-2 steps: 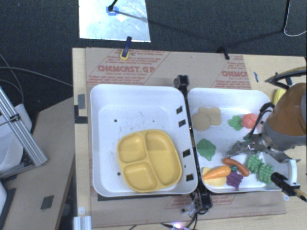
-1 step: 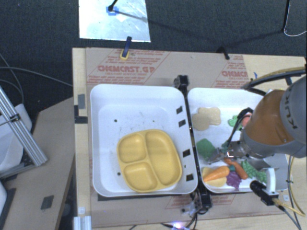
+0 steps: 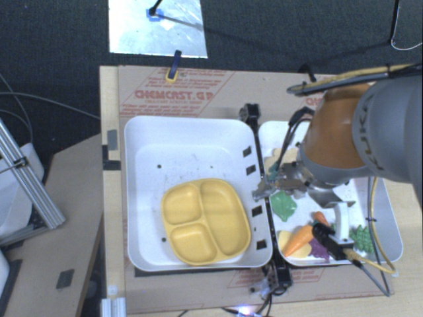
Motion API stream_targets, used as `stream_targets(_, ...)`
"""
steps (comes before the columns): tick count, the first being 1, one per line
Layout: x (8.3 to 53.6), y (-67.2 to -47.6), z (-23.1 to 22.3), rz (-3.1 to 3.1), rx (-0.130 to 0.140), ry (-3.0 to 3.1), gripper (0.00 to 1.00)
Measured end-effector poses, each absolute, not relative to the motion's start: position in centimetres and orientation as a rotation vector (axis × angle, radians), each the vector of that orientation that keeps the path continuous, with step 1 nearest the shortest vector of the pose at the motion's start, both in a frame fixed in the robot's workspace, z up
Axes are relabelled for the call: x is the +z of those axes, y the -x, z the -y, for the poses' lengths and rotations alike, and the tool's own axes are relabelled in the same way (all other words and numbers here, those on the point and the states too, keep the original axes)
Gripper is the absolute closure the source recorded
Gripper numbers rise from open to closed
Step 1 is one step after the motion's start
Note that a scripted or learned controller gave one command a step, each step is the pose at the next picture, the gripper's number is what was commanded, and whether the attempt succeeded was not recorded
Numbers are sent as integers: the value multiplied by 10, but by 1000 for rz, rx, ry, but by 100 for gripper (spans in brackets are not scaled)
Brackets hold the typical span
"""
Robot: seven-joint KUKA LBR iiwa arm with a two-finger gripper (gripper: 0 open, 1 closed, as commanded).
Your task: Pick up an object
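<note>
The arm [image 3: 370,131] is looming over the right bin [image 3: 395,243]; can't tell the jaw state. I'd be centering on the green piece [image 3: 284,205] before closing.

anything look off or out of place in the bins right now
Nothing looks spilled or damaged. The yellow divided plate lies flat but turned askew in the left bin. The toy foods, such as the carrot and the green piece, crowd the right bin's near end.
</note>
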State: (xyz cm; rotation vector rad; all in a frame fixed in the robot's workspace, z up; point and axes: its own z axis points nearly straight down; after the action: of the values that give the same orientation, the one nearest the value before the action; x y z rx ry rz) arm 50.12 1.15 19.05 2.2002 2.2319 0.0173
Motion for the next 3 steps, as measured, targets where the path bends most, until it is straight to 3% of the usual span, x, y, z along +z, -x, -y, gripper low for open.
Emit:
stream_targets(1,195,-500,-5,-2226,6,-2213,100)
stream_targets(2,184,-486,-28,-2230,1,-2215,100)
stream_targets(3,185,-554,-18,-2224,6,-2211,100)
